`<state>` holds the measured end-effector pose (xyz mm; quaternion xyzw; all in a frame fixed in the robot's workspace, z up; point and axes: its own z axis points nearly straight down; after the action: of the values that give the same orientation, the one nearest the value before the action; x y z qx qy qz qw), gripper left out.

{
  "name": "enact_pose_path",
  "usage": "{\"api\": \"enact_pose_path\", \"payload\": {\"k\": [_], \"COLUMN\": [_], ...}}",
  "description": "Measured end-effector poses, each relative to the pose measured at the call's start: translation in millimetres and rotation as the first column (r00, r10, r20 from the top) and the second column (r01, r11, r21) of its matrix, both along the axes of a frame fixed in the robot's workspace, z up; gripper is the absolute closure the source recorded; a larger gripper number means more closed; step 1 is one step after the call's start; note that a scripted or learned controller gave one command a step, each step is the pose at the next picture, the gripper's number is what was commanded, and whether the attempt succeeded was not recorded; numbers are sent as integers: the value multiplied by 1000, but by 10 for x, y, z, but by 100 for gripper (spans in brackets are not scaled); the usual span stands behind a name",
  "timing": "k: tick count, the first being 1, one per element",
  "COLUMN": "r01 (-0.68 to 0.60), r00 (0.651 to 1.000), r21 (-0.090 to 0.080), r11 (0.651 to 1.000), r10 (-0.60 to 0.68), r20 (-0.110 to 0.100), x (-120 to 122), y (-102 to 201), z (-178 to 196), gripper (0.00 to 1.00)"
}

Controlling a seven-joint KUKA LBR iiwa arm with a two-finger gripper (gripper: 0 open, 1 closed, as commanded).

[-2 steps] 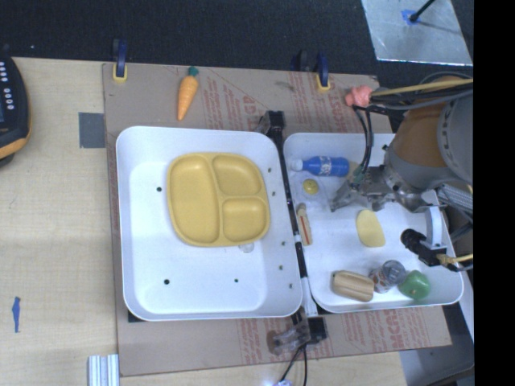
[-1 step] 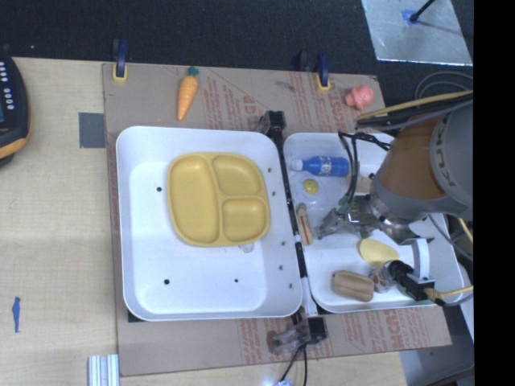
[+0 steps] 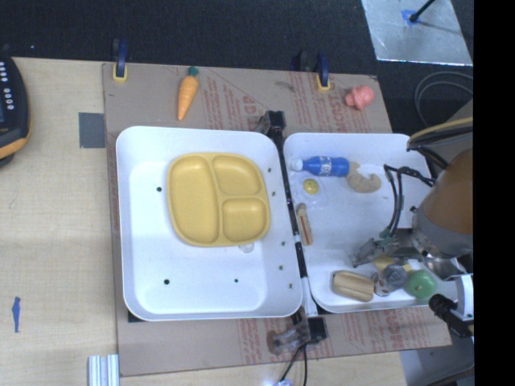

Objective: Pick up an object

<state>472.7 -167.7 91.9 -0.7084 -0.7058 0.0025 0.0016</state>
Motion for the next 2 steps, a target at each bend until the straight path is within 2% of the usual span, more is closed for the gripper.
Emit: {"api": "enact_pose_path", "payload": {"k": [1,2], "r01": [-7,-8], "r00": [1000,1000], "r21": [0,0], "r11": [1000,1000], "r10": [7,8], "r20": [4,4], "x": [34,33], "y": [26,27], "z": [107,103], "gripper": [100,0]}}
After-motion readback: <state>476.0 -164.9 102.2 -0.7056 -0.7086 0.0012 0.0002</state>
